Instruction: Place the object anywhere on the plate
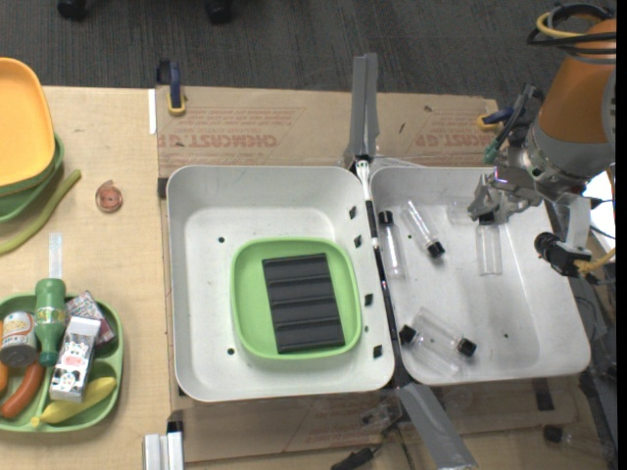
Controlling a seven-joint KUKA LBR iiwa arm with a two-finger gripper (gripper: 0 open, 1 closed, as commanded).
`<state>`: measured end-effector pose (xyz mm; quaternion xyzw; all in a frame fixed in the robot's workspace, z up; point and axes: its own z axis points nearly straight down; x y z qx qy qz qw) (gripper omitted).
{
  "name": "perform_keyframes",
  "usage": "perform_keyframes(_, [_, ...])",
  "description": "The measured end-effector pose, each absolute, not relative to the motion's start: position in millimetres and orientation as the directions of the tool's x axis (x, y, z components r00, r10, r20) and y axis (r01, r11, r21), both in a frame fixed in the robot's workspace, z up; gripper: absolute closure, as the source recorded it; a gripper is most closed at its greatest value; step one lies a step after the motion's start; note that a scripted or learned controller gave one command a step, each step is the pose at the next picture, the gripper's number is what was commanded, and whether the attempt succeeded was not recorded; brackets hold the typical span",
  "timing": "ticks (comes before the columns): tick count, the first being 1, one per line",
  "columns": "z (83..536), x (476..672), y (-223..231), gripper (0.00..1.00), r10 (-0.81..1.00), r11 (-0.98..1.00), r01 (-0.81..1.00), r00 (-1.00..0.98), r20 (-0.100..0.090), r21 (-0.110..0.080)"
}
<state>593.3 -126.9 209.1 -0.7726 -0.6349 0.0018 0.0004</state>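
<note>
A green plate point(246, 297) sits in the middle of the left bin point(196, 262). On it lies a black ridged block point(305, 303). Several clear tubes with black caps lie in the right bin point(549, 331): one point(421, 229) at the upper left, one point(390, 248) along the left wall, one point(437, 336) near the front. Another clear tube point(488, 249) lies just below my gripper point(487, 209), which hangs low over the bin's upper right part. The gripper's tip is too small and cluttered for me to read.
A metal divider point(363, 116) runs between the two bins. To the far left stand a yellow bowl point(22, 125) and a green tray of toy food point(59, 360). Cables and a hose point(563, 253) hang off the wrist at the right.
</note>
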Motion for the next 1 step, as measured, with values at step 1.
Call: perform_keyframes(1, [209.2,593.4,-127.0,0.00,0.981,-0.194,0.981,0.194,-0.002,-0.003])
